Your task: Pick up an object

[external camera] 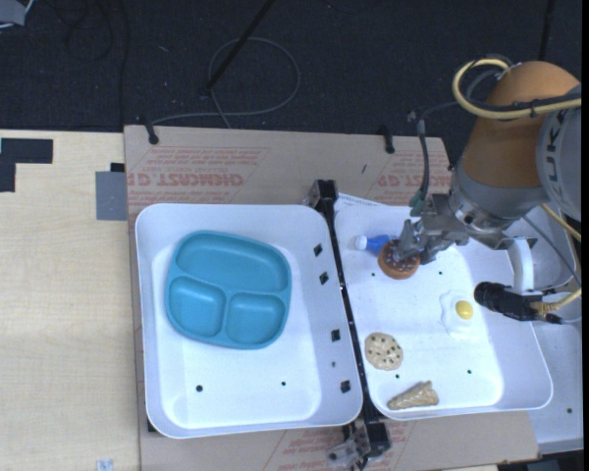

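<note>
My gripper (408,250) hangs low in the right bin (515,381), at its far left part. It is right over a small brown ring-shaped toy (401,267) and hides the toy's top. Whether it touches the toy is not clear. Just left of it lies a small blue and white bottle (372,244). A fried egg toy (458,311) lies to the right of the bin's middle. Nearer the front are a round cookie (383,350) and a tan cone-shaped piece (413,395).
The left bin (167,391) holds a blue divided plate (229,288). A black divider (339,292) runs between the bins. The arm's black cable and fittings (510,300) hang over the right bin's right side. Cardboard lies under both bins.
</note>
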Controlling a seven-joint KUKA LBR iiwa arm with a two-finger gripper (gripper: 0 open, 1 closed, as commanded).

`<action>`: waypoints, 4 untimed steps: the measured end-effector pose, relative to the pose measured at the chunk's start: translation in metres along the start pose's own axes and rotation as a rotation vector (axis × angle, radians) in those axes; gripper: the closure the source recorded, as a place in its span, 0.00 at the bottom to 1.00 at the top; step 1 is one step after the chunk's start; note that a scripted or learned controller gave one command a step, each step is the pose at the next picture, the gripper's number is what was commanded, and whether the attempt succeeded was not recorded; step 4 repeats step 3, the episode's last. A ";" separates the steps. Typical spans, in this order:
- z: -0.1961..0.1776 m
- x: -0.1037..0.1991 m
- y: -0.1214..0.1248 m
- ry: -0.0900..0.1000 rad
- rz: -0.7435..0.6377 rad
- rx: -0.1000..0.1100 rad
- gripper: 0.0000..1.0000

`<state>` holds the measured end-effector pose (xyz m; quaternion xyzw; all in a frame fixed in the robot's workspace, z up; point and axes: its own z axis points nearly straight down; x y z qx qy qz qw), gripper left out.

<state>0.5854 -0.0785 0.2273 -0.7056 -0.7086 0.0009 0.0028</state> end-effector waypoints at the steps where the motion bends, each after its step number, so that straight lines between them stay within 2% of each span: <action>1: 0.011 0.052 -0.009 -0.001 0.001 0.000 1.00; 2: 0.018 0.102 -0.015 -0.001 0.001 0.000 1.00; 3: 0.009 0.153 -0.008 -0.001 0.000 -0.002 1.00; 4: 0.009 0.153 -0.008 -0.001 0.000 -0.002 1.00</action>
